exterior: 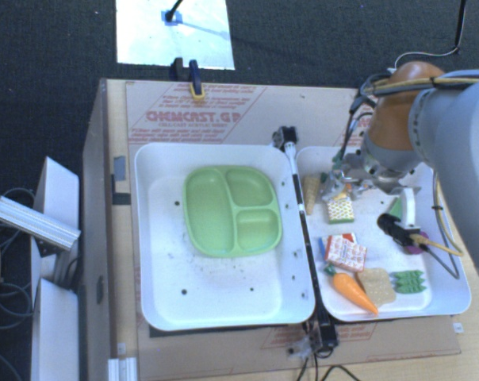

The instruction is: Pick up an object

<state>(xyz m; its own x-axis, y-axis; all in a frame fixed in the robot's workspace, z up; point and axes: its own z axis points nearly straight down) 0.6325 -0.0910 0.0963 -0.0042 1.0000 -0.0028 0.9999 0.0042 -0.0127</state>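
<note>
The scene is evenly and brightly lit from above. Mild glare is seen on the two shallow white plastic bins point(168, 236), and soft shadows are cast beneath the grey arm point(454, 117). Fine detail is softened by low resolution.

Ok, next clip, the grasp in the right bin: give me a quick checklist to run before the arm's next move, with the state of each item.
1. Gripper is over the right bin, near its far left corner: ok.
2. A target lies under it, the yellow waffle piece just below the wrist: ok.
3. Finger opening: cannot tell, the wrist hides it.
4. Something held between the fingers: cannot tell.
5. Neighbours crowd the target, with the cone-like piece right beside it: not ok.
6. Other items, the carrot, bread slice and red-and-white packet, lie apart from the gripper: ok.
</note>
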